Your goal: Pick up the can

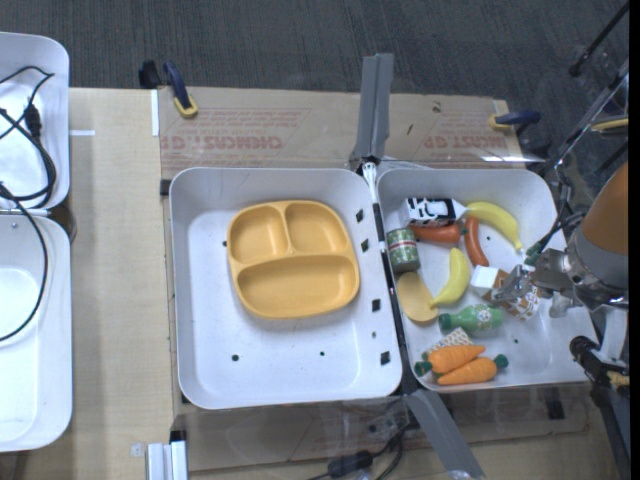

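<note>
We find the can (pixel 403 249), small with a green label, standing upright at the left side of the right bin (pixel 540 358), just beside the divider wall it shares with the left bin (pixel 200 298). A tan scoop-like piece (pixel 414 298) lies directly below the can in the frame, and a red sausage (pixel 436 233) lies to its upper right, close to touching. Further right we note two bananas (pixel 455 278) (pixel 497 220), a second sausage (pixel 476 243), a black-and-white pack (pixel 433 208), a green bottle (pixel 473 319) and two carrots (pixel 462 363) toward the lower edge.

The pincer (pixel 520 288) sits low in the right half of the same bin, near the right wall, well apart from the can, with the bananas and sausages between them. We cannot tell whether it is open or closed; it is partly blurred among a small white block (pixel 484 278) and other clutter.

The left bin holds a yellow divided plate (pixel 293 258), with bare white floor around it. Both bins rest on a pale wooden worktop (pixel 110 268) with cardboard (pixel 260 133) beneath their upper edges; dark carpet (pixel 300 18) fills the top of the frame. Free space around the can is narrow: wall on its left, objects below and right, a small open patch above.
</note>
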Robot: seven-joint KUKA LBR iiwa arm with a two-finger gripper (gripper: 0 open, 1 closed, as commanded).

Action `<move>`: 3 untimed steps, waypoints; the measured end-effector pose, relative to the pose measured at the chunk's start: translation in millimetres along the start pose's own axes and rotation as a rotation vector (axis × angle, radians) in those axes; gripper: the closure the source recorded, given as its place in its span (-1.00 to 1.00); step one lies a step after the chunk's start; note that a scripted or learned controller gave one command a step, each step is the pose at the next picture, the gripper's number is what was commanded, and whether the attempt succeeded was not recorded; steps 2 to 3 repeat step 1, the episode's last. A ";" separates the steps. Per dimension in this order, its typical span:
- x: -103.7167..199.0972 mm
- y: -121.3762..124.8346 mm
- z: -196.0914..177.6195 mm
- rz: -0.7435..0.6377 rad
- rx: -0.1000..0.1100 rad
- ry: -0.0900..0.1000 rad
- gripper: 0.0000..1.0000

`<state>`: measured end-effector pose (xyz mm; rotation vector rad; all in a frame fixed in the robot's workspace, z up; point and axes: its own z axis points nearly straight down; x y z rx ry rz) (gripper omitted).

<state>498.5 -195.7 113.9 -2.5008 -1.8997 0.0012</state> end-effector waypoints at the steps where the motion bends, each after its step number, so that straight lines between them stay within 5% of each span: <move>1: 0.3 -9.5 23.4 0.174 0.003 0.002 -1.00; 3: 0.3 -9.5 23.4 0.174 0.003 0.002 -1.00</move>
